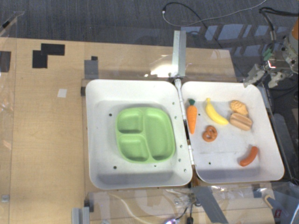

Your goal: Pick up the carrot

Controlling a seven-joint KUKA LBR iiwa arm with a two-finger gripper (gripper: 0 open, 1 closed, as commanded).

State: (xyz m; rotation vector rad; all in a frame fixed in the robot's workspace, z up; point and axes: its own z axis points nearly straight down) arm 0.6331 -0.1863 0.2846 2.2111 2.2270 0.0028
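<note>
We see the carrot point(191, 117) lying just left of the banana point(216, 112), hard against the bin wall point(183, 120), so our tool point(273, 69), whose state we cannot tell, may strike that wall.

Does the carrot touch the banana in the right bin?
Apart. The camera view shows bare white bin floor between the carrot and the banana.

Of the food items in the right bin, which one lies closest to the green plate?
The carrot. It lies at the right bin's left edge, beside the divider, nearest the green plate. The banana and pretzel lie farther right.
</note>
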